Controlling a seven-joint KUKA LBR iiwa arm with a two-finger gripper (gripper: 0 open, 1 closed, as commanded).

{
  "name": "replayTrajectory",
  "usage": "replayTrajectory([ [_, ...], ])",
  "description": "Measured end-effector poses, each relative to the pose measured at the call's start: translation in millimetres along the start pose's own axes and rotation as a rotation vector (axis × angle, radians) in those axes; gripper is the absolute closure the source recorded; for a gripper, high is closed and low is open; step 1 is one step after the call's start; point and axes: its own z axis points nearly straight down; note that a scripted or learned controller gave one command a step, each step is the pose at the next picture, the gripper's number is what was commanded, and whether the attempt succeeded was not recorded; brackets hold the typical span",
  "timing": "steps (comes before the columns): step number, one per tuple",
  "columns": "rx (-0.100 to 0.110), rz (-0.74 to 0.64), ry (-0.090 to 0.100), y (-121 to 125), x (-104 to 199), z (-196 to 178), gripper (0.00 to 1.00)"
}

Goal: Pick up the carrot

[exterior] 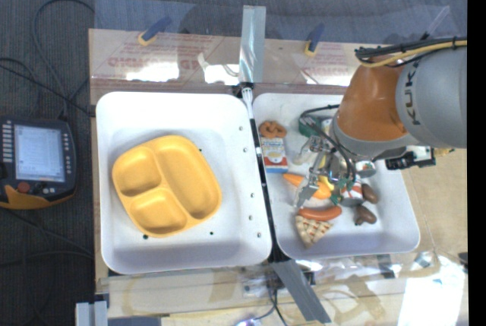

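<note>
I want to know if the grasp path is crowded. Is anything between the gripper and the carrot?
Nothing visible separates them: the gripper is right at the carrot in the right bin. But a hot dog and a waffle piece lie close below it.

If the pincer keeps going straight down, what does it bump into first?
Probably the carrot. The pincer points down into the right bin, with its tips beside the carrot's thick end. A sausage lies just in front. Depth is hard to judge, so it might hit the bin floor instead.
</note>
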Motion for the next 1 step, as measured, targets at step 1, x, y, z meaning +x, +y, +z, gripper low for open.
replayTrajectory([
  [1, 0.000, 0.277, -0.001, -11.3, 17.1, -0.4, 0.00],
])
